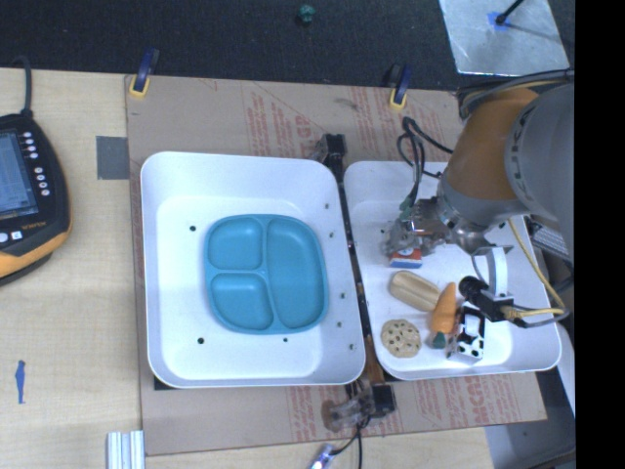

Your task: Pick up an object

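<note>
At nine o'clock a black and orange handheld control pendant point(24, 198) lies on the bench, its left side cut off by the frame edge. The left shallow white bin point(166, 360) holds a light blue plastic plate with three compartments point(265, 273) at its centre. The right shallow white bin point(376, 189) is partly covered by the arm. At its six o'clock lies a round brown cookie with dark chips point(400, 337). Just above it sit a tan wooden cylinder point(415, 289), tilted, and an orange carrot-shaped piece point(444, 308) touching it. A black and white patterned block point(471, 338) lies at five o'clock. A small red, white and blue object point(405, 257) sits right under the metal gripper point(408, 233), too blurred to identify. Whether the gripper is spread or closed, or has anything in its grasp, cannot be told.
</note>
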`<state>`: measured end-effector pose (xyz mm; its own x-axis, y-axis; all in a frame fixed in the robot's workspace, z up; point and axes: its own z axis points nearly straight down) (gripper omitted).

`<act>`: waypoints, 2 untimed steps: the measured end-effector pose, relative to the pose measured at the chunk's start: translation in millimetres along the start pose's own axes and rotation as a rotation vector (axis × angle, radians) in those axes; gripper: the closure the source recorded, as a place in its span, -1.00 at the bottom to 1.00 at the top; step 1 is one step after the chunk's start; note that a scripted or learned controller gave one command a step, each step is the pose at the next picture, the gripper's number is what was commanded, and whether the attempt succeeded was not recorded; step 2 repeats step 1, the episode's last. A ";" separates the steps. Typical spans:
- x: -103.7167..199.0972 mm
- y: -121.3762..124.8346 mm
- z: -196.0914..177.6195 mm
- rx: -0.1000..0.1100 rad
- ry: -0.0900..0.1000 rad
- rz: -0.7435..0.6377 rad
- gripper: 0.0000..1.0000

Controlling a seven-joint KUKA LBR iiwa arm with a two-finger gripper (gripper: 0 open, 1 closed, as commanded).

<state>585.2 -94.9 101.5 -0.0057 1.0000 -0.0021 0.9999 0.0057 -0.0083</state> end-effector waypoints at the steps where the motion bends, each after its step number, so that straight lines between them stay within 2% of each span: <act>1: 57.6 -2.7 -91.2 -0.007 0.003 0.001 1.00; 2: 57.6 -2.7 -91.2 -0.007 0.003 0.001 1.00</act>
